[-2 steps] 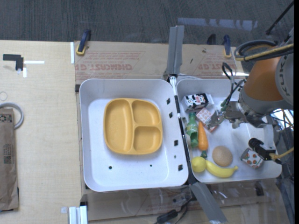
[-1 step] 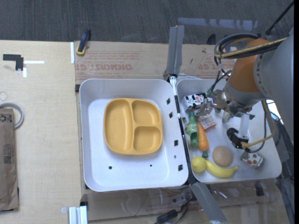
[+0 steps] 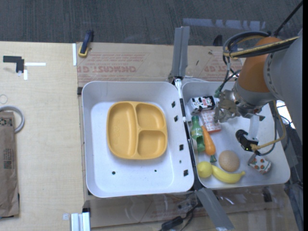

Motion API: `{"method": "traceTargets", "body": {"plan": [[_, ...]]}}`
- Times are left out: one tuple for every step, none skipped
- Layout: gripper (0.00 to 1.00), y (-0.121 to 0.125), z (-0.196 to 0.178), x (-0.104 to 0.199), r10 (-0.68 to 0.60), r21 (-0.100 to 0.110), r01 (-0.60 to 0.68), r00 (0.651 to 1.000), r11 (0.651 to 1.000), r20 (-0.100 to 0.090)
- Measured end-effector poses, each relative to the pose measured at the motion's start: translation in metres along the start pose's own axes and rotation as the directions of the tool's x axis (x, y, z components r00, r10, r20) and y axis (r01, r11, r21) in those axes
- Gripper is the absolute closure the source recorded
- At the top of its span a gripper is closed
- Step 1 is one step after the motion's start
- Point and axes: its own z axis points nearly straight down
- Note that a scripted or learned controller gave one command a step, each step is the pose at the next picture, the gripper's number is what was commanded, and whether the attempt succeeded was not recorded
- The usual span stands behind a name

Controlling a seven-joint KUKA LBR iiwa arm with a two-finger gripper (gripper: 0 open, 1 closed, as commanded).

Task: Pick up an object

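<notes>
The right bin [image 3: 283, 173] holds several items. A green bottle [image 3: 196, 131] lies beside an orange carrot [image 3: 209, 141]. A lemon [image 3: 204, 170], a banana [image 3: 227, 176] and a brown round item [image 3: 229, 160] sit near the front. A black-and-white patterned box [image 3: 202, 102] lies at the back left, with a red-and-white packet [image 3: 212, 124] in front of it. My gripper [image 3: 223, 113] hangs low in the bin's back half, just right of the patterned box and over the packet's far end. Nothing shows between its fingers.
A yellow divided plate [image 3: 137, 129] lies in the left bin [image 3: 91, 129]. A small spotted white item [image 3: 260, 165] rests by the right bin's right wall. The arm's cables loop over that bin's right side. A brown bag [image 3: 7, 162] lies at the bench's left edge.
</notes>
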Motion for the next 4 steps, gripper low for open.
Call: {"method": "traceTargets", "body": {"plan": [[1.00, -0.018, -0.089, -0.091, -0.115, 0.012, 0.115, 0.993, 0.993, 0.001], [1.00, -0.037, -0.140, -0.052, 0.189, 0.013, -0.189, 0.982, 0.982, 0.004], [1.00, 0.019, -0.153, -0.007, -0.134, 0.012, 0.134, 0.991, 0.991, 0.001], [1.00, 0.045, -0.117, -0.078, -0.271, 0.012, 0.271, 0.963, 0.962, -0.001]]}}
